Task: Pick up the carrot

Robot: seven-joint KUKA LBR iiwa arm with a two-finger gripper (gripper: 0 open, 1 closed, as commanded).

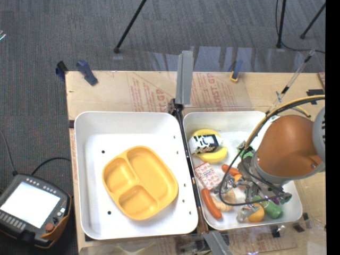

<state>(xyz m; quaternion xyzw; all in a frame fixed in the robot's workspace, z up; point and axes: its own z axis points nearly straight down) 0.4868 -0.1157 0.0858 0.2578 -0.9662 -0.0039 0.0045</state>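
Two shallow white plastic bins on a cardboard-topped bench [133,92].

Left bin [87,142]: one glossy yellow tray [139,181] with three compartments.

Right bin [249,118]: one slim orange carrot [211,203] lying near the front-left corner; one yellow banana [210,153] bearing a black-and-white label, unreadable; one red-and-white packet [207,175]; one green piece [274,210].

Claw [249,193]: low over the right bin's clutter, just right of the carrot; whether spread or closed cannot be told.
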